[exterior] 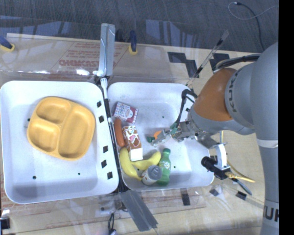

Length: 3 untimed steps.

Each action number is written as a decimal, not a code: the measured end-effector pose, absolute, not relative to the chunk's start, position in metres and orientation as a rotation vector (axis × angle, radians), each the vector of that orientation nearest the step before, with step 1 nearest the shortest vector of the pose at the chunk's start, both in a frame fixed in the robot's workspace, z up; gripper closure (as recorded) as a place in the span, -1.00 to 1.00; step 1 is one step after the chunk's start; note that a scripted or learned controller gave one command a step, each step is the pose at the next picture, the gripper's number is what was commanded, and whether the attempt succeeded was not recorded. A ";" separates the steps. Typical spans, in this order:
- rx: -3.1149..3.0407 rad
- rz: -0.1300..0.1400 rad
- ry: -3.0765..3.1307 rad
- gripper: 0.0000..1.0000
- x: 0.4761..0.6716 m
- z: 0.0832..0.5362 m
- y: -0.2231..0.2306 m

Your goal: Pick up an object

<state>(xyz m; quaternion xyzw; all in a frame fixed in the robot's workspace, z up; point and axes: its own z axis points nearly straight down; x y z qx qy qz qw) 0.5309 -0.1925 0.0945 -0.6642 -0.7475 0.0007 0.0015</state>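
Nearest the camera, along the front wall of the right bin point(196, 94), a green bottle point(164, 166) lies tilted with its cap pointing toward the back, and just left of it sits a small grey round-topped item point(152, 174) — too small to make out what it is. A yellow banana point(136, 164) curves along that same front-left corner, its tip touching the grey item and the bottle's side.

A little farther in, a small carton with a red and white print point(132, 142) lies across the banana's upper end, and an orange-red sausage-like piece point(119, 132) rests beside it against the bin's left wall. Toward the back-left corner lies a flat pink-and-white packet point(125, 111).

Near the middle of the right bin, the gripper point(172, 131) is low over the floor, next to a small orange and green scrap point(156, 136). Whether anything sits between its fingers cannot be told — the tip is blurred and partly hidden by the wrist.

The arm point(245, 99) comes in over the bin's right wall, its orange band above the wrist.

In the left bin point(19, 180), a yellow divided plate point(61, 127) lies in the middle, toward the back.
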 end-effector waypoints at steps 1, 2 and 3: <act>-1.776 0.000 -2.592 -1.00 0.568 0.092 -0.152; -1.766 0.011 -2.616 -1.00 0.601 0.095 -0.125; -2.035 0.004 -2.387 -1.00 0.559 0.130 -0.124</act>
